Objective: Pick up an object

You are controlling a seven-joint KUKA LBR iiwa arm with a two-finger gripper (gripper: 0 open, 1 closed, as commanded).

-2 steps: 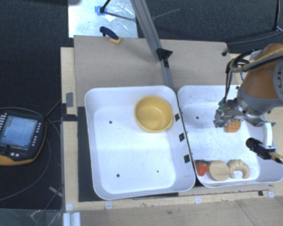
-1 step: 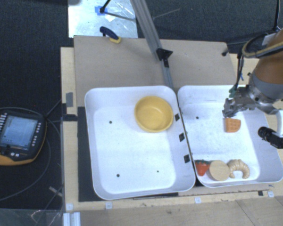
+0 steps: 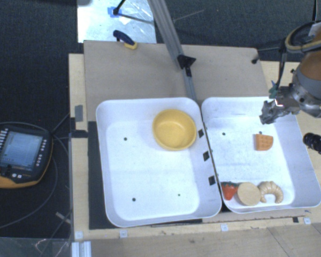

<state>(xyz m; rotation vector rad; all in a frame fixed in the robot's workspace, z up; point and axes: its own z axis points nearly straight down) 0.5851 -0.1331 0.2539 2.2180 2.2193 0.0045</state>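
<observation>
A yellow bowl [image 3: 174, 129] sits at the back right of the left bin [image 3: 117, 165]. In the right bin [image 3: 230, 149] an orange wedge-shaped piece [image 3: 263, 142] lies toward the right side. Along that bin's front edge lie a red tomato-like piece [image 3: 229, 190], a round tan disc [image 3: 248, 194] and a pale croissant [image 3: 272, 191], side by side. My gripper [image 3: 268, 113] hangs over the back right of the right bin, a little behind the orange wedge, with nothing seen in it.
A metal pole [image 3: 168, 28] slants across the board behind the bins. A teach pendant [image 3: 17, 155] lies on the floor at the left. A blue and yellow clamp [image 3: 124, 38] sits at the board's back left corner.
</observation>
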